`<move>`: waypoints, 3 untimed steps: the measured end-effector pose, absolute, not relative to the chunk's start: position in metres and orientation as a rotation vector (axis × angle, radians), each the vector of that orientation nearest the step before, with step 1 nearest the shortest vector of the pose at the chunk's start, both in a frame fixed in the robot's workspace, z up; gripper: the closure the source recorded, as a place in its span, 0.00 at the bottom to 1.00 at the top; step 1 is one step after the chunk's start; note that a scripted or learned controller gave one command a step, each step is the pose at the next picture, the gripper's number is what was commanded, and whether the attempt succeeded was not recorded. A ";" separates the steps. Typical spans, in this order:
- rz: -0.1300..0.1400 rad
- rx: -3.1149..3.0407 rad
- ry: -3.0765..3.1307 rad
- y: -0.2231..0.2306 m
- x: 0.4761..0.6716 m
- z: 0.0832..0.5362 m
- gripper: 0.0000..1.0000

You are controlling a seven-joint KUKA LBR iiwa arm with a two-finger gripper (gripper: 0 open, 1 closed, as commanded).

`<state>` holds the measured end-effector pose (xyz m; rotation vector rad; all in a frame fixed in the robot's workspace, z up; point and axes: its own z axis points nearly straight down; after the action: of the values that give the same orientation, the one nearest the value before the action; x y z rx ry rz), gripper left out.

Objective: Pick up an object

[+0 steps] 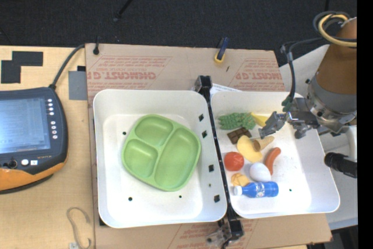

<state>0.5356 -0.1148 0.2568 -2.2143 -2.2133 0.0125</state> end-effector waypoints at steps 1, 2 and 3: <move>0.003 -2.218 -2.220 -0.115 0.537 0.262 0.00; 0.007 -2.216 -2.217 -0.119 0.529 0.212 0.00; 0.008 -2.214 -2.217 -0.116 0.518 0.154 0.00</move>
<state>0.5180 -0.1162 0.1538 -2.2142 -2.2166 0.0076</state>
